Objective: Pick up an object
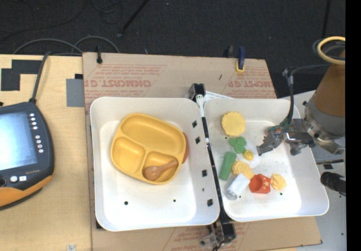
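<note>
The right bin (304, 199) holds several toy food pieces. A round yellow piece (233, 123) lies near its back, with a small green piece (239, 144) and a small yellow bit (248, 155) below it. Toward the front lie a green cylinder (228, 165), a yellow corn piece (242, 168), a white cylinder (237, 186), a red piece (260, 184) and a yellow piece (277, 181). My gripper (264, 148) hangs over the right bin's middle, just right of the small yellow bit, pointing left and down. I see nothing held in it.
The left bin (107, 199) holds a yellow divided plate (135, 142) with a brown spoon (160, 171) in it. A black ridge (206, 148) separates the bins. A teach pendant (22, 148) lies at far left. A blue clamp (241, 59) stands at the cardboard's back edge.
</note>
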